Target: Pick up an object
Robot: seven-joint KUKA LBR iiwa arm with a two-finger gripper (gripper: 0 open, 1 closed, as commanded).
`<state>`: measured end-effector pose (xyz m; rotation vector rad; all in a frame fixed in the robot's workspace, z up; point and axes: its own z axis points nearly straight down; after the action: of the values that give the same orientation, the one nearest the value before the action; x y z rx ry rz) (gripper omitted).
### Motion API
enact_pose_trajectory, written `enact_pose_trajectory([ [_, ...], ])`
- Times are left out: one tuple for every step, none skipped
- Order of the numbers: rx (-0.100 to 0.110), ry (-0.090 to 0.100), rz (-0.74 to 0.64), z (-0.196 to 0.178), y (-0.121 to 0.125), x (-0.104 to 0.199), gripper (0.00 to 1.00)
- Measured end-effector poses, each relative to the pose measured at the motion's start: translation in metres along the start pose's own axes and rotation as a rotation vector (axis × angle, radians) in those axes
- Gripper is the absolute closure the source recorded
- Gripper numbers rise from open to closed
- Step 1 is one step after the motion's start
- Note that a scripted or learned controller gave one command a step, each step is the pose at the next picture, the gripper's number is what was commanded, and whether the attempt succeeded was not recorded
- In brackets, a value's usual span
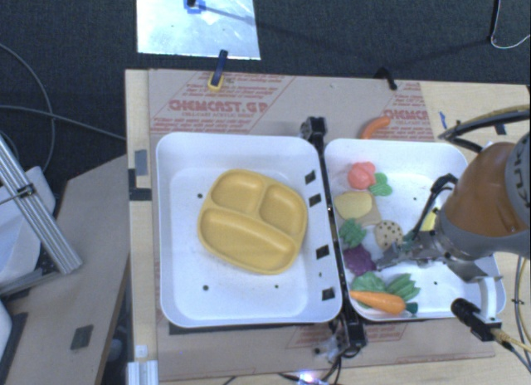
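Observation:
The right bin (pixel 415 158) holds several toy foods. A red strawberry (pixel 361 174) lies at the back, with a yellow potato (pixel 354 204) in front of it. Further forward come a green leafy piece (pixel 352 232), a speckled cookie (pixel 387 231) and purple grapes (pixel 359 260). An orange carrot (pixel 377 300) and green pea pods (pixel 404 284) lie by the front wall. My gripper (pixel 392 255) reaches in from the right. It hangs low between the cookie, the grapes and the pea pods. Nothing visibly rests in it.
The left bin (pixel 178 209) holds a yellow divided tray (pixel 251 219). A black divider (pixel 325 209) runs between the bins. An orange toy (pixel 374 127) lies on the cardboard behind the right bin. The arm's orange band (pixel 489 197) covers the right bin's right side.

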<state>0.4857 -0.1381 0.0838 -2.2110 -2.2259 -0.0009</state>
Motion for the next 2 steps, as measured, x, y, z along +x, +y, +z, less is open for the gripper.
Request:
enact_pose_trajectory([
  [-0.012,-0.009,0.004,-0.059,0.055,-0.058,0.0],
  [-0.021,-0.008,-0.004,-0.131,0.156,-0.041,0.0],
])
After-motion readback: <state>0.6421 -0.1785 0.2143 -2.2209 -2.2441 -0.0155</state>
